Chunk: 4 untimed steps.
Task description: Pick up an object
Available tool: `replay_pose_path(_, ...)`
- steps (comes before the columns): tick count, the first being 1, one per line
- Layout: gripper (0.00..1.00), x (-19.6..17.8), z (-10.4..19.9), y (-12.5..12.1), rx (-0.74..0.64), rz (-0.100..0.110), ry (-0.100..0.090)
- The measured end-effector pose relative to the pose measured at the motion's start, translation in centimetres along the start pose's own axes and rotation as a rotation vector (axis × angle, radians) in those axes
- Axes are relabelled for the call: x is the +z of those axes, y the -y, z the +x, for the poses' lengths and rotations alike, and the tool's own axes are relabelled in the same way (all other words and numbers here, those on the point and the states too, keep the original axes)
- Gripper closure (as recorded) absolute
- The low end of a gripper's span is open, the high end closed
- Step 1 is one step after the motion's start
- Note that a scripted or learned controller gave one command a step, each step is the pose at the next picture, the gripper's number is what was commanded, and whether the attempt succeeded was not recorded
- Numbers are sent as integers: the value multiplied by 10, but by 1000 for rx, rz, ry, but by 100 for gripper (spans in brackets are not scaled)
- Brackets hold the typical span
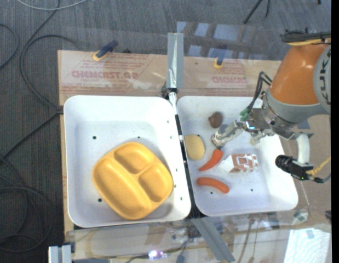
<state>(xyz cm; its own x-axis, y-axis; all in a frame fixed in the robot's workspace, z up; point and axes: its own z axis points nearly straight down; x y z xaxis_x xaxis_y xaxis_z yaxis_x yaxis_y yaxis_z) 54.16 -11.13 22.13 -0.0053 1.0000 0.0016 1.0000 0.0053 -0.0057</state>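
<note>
carrot (212, 159), the small orange toy piece with a red-orange body, lies tilted in the right bin (279, 201), just beside the pale yellow potato (194, 147) and above the sausage (213, 184); the gripper (217, 140) sits directly over the carrot's upper end; fingers point down-left toward it; whether they are parted or closed cannot be told from this view, and nothing is seen held between them; the carrot is judged light, rigid plastic, smooth and liable to slip or roll; take hold across the thicker middle of the body, not at the tapered tip; a brown lump (216, 119) and a printed card (243, 162) lie near; a yellow tray (132, 179) occupies the left bin (76, 147).
</note>
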Motion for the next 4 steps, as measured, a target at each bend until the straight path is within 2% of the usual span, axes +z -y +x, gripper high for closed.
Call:
replay_pose_path(1, 0, 127, 13, -26, -73, -9, 2)
replay_pose_path(2, 100, 121, 15, -26, -75, -4, -3)
replay_pose_path(3, 100, 41, 73, -21, 497, 0, 5)
replay_pose_path(4, 100, 41, 65, -51, 554, 1, 6)
